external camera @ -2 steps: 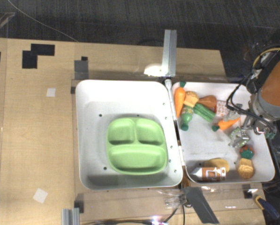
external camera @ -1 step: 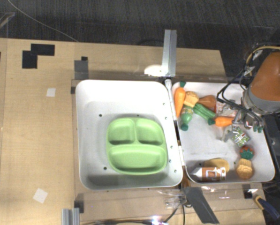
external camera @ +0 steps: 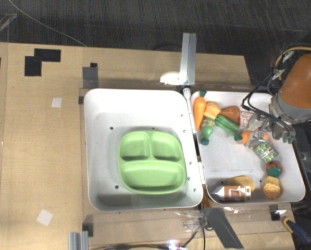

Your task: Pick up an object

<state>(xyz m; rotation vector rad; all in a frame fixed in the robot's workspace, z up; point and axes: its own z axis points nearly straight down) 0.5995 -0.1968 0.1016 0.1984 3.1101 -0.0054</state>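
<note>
The right bin (external camera: 233,160) holds several toy foods. An orange carrot (external camera: 198,111) lies along its left wall, with a long green vegetable (external camera: 226,123) and a brown piece (external camera: 231,112) next to it. My gripper (external camera: 255,133) hangs low over the bin's upper right part, below the arm's orange band (external camera: 302,82). It is just above a green-and-white packet (external camera: 264,151) and beside the green vegetable's right end. Nothing can be made out in its grasp.
The left bin (external camera: 100,139) bears a green divided plate (external camera: 151,161). Along the right bin's front lie a brown bottle (external camera: 235,192), a yellow bumpy piece (external camera: 272,188) and a red-and-green fruit (external camera: 273,168). A metal post (external camera: 188,59) stands behind the bins.
</note>
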